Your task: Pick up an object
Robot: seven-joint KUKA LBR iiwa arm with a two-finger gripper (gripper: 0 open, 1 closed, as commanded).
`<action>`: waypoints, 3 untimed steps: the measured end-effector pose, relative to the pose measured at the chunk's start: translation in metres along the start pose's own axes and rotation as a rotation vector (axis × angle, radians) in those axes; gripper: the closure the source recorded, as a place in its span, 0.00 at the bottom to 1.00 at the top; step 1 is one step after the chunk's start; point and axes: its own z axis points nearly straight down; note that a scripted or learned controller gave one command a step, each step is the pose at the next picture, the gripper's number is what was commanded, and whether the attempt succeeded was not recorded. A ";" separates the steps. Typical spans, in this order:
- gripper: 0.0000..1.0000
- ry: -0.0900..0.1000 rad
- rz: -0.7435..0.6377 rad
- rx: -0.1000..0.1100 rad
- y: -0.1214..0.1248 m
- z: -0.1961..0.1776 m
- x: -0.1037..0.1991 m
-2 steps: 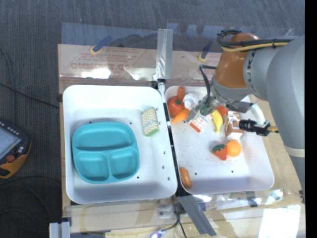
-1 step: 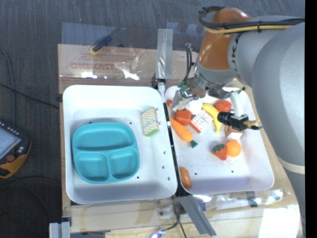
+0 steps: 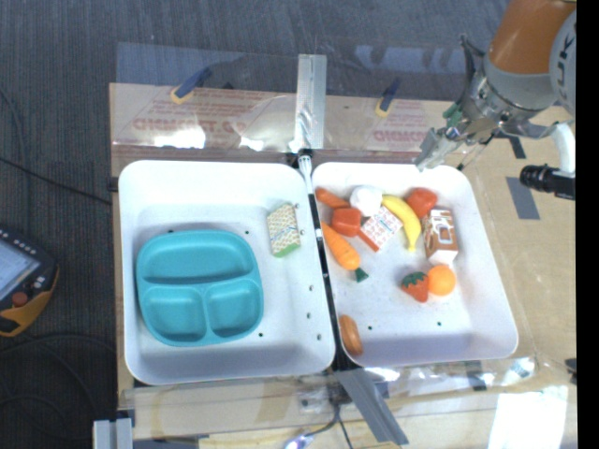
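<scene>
- The left bin (image 3: 131, 251) holds a teal divided plate (image 3: 198, 286) toward its left, and a small yellow-green sponge block (image 3: 283, 229) lies near the right wall, apart from the plate.
- The right bin (image 3: 487, 288) carries the toy food, crowded into its upper half: a carrot (image 3: 342, 249) by the left wall, a red piece (image 3: 346, 221) above it, a white ball (image 3: 366, 197), a small red-and-white carton (image 3: 380, 228), a banana (image 3: 404, 219), a tomato (image 3: 422, 200) and a brown-and-white milk carton (image 3: 441, 234).
- Lower in that bin sit a strawberry (image 3: 415, 285) touching an orange (image 3: 441, 280); a brown bread roll (image 3: 349, 334) lies against the left wall near the front.
- My gripper (image 3: 440, 150) hangs above the far right corner of the right bin, outside the cluster, with nothing between its fingers; I cannot tell how far apart they stand.
- My arm (image 3: 529, 40) slants down from the upper right, orange band uppermost, wrist tilted toward the bin.
</scene>
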 end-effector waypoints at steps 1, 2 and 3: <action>1.00 0.002 -0.049 0.002 0.032 0.045 0.028; 1.00 0.004 -0.121 0.002 0.031 0.100 0.099; 1.00 0.002 0.021 0.001 0.070 0.053 0.149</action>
